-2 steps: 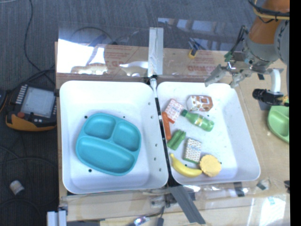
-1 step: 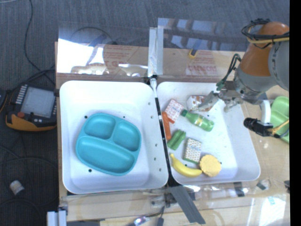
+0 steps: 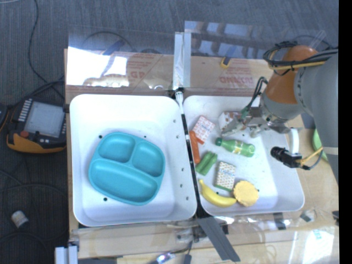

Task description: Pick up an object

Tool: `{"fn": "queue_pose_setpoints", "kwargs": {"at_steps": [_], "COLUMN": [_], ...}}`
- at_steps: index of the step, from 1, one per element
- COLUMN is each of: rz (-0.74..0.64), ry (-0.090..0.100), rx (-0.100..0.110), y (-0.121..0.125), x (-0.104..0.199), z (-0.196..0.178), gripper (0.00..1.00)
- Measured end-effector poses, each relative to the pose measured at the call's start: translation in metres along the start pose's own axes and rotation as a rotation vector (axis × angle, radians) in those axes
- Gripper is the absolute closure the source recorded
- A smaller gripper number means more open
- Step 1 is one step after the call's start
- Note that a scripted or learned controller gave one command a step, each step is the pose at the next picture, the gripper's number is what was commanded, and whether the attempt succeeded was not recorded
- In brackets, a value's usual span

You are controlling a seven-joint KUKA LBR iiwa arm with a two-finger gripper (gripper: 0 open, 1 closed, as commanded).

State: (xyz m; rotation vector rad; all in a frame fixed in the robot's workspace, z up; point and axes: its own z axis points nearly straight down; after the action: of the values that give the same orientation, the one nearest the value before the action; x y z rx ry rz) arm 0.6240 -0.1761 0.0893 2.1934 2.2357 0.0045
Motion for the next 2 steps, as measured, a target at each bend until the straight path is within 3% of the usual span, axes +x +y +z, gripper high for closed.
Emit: {"fn": "queue_pose_setpoints", "kwargs": {"at_steps": [1, 2], "rz": [-0.205, -0.306], "ry": [0.004, -0.013], "rx": [0.009, -0.027], "y": [-0.014, 0.023], "x": [0.051, 0.042], "z": [-0.076, -0.030], "gripper": [0.00, 0.00]}}
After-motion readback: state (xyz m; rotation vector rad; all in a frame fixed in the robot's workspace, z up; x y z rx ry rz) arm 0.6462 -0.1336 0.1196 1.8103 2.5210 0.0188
